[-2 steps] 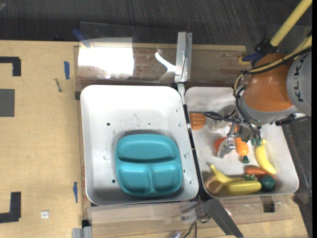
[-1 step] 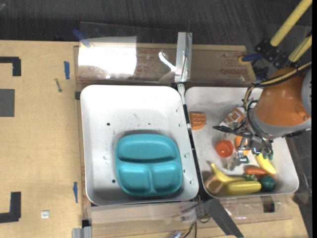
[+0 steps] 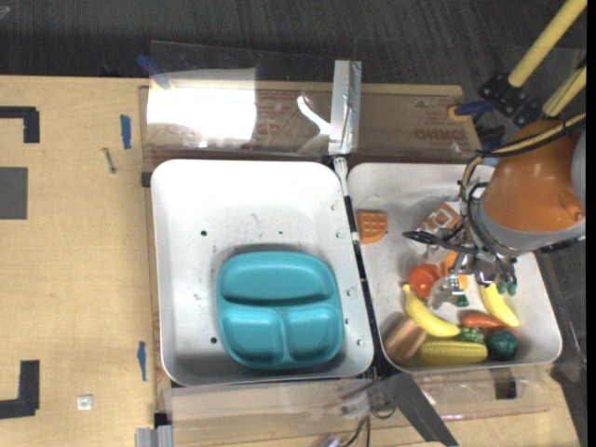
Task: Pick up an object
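Observation:
The right bin [image 3: 391,189] holds a heap of toy food. There is a red tomato [image 3: 423,280], a yellow banana [image 3: 426,314], a second banana [image 3: 498,304], a corn cob [image 3: 453,351], a brown roll [image 3: 404,337], a red-orange carrot [image 3: 480,321] and a dark green piece [image 3: 503,345]. An orange waffle piece [image 3: 371,226] lies apart at the bin's left wall. My gripper [image 3: 454,282] hangs low over the heap, between the tomato and the second banana. The orange wrist band [image 3: 534,192] hides what lies under it.
The left bin [image 3: 186,203] carries a teal divided plate [image 3: 278,307] near its front. A clear plastic panel [image 3: 242,110] and a metal post [image 3: 345,105] stand behind the bins. An orange-and-white item [image 3: 439,219] lies near the back of the right bin.

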Motion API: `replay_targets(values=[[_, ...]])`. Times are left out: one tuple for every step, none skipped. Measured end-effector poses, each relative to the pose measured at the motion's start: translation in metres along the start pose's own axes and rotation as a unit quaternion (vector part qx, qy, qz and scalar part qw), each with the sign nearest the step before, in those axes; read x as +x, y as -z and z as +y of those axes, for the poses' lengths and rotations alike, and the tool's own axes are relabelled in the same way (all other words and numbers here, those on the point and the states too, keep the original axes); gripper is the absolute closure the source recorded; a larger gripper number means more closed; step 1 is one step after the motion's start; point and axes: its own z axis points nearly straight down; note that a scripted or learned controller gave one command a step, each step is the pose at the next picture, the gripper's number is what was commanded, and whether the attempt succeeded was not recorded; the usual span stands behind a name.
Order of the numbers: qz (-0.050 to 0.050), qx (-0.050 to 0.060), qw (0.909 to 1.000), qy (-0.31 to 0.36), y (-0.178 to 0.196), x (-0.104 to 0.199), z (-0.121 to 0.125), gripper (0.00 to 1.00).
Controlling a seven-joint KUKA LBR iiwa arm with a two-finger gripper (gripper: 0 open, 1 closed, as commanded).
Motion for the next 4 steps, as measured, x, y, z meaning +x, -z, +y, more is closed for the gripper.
replay_targets(values=[[0.001, -0.002, 0.9994, 0.035, 0.089, -0.015, 0.07, 1.0], [0.002, -0.002, 0.9967, 0.081, 0.131, -0.049, 0.135, 1.0], [0.001, -0.001, 0.9955, 0.095, 0.202, -0.118, 0.121, 1.0], [0.001, -0.001, 0.9968, 0.08, 0.227, -0.124, 0.094, 1.0]])
